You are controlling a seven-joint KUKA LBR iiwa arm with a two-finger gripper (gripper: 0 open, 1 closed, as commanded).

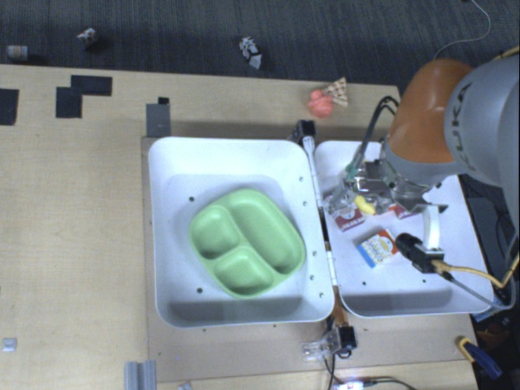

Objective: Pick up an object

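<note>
Scanning from your left, you see a smooth green 3-compartment plate (pixel 246 241) lying in the left white bin (pixel 175 299), well left of the pincer (pixel 354 192). That pincer hovers low in the right bin (pixel 390 303) above small packets (pixel 376 249); its state you cannot tell. Pale wooden bench (pixel 73 234), dark carpet (pixel 203 15) beyond.

A: What does the arm (pixel 439 120) hide?
B: The gripper (pixel 363 192) itself is mostly under its wrist; small objects (pixel 351 214) beneath it are too crowded to identify.
A: And the arm?
B: Cut off at the right edge.
</note>
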